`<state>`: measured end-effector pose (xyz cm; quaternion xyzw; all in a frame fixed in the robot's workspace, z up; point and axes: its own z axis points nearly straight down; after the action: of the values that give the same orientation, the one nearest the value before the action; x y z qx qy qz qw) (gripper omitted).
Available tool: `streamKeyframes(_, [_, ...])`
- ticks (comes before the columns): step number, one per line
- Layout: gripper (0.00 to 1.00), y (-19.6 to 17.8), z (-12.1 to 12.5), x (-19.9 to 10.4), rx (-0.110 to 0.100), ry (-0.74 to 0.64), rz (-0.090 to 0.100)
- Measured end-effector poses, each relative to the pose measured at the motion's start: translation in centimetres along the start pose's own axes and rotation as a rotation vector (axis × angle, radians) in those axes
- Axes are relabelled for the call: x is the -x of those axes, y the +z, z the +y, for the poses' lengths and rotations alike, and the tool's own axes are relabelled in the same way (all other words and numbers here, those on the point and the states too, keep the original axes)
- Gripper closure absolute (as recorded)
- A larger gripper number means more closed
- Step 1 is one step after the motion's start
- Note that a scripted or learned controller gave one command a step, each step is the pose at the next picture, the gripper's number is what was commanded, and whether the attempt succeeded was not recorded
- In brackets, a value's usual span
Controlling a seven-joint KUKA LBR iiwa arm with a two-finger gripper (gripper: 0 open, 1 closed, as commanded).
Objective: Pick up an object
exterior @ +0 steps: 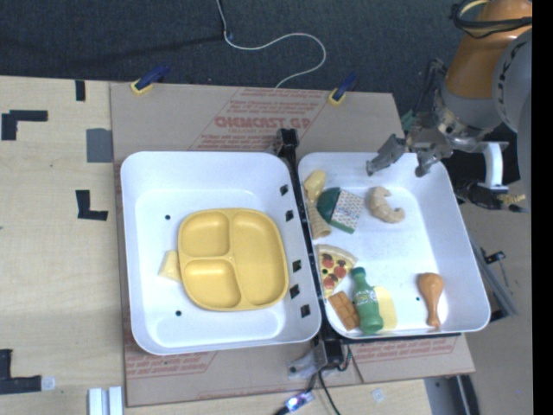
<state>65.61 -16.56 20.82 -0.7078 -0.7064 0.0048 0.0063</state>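
Cardboard sheeting (251, 115) covered the bench beneath two shallow white bins set side by side, with a dark carpeted floor (104, 24) beyond. The left bin (147, 188) held a yellow divided plate (233, 259) with three compartments, lying flat near its centre.

The arm (484, 59) entered from the right, its orange band uppermost and the wrist angled down toward the far edge of the right bin (449, 232). The gripper (403, 159) hung over that bin's upper right corner, fingers spread apart with nothing between them. One finger (383, 159) pointed left and down; the other (425, 162) stood just beside the bin's rim.

Candidate objects lay in the right bin. A croissant (385, 204) rested nearest the gripper, just below it and apart from it. A green-and-white wedge (340, 207) lay to its left, beside a pale yellow piece (315, 183) at the bin's left wall. A pizza slice (333, 266) lay lower, then a green bottle (366, 299), touching a breaded stick (343, 309). A drumstick (431, 296) lay near the lower right corner, well apart from the others.
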Motion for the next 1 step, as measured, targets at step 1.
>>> streamKeyframes(1, [0.00,-0.94,0.29,-0.03,0.014,-0.003,-0.002])
